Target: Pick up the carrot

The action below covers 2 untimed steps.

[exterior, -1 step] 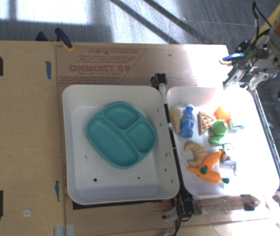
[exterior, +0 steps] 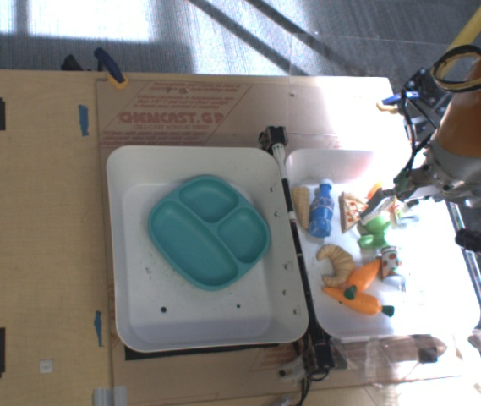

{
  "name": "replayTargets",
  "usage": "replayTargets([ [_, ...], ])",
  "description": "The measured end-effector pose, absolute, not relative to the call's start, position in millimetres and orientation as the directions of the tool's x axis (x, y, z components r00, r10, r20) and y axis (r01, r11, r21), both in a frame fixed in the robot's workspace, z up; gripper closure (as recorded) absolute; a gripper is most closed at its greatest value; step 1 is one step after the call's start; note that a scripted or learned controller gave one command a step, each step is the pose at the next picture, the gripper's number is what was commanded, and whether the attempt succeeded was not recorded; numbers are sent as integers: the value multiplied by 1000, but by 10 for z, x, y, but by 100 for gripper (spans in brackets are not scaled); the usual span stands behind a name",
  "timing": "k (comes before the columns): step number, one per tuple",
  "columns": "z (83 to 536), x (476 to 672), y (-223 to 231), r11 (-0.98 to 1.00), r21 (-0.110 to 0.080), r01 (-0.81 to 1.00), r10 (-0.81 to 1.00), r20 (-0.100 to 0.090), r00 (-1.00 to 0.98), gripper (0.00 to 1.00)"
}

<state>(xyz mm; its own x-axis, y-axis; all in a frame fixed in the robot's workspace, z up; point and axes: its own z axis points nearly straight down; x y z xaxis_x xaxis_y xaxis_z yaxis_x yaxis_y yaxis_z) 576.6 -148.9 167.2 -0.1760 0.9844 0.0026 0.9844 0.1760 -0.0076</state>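
The carrot (exterior: pixel 357 299) waits near the bottom of the right bin (exterior: pixel 443 311), and the gripper (exterior: pixel 385 200) hangs higher up.

The orange carrot lies close to the lower edge of the right bin, just under a croissant (exterior: pixel 337 260). It lies slanted, with its fat end to the left and its green tip pointing down and right. The gripper comes in from the right side of the picture, over a green toy (exterior: pixel 374 224) near a pizza slice (exterior: pixel 352 211) and a blue bottle (exterior: pixel 322 209). I cannot tell if it is apart or together. I see nothing held in it. I think it must go down the picture and a bit left to reach the carrot. A teal plate (exterior: pixel 209 232) sits in the left bin (exterior: pixel 130 252).
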Motion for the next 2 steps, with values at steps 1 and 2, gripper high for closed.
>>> replayTargets([
  [1, 985, 4776, -1226, 334, -5, 943, 943, 4, -334, 0],
  [2, 1115, 4817, -1232, 331, 8, 944, 944, -4, -331, 100],
])
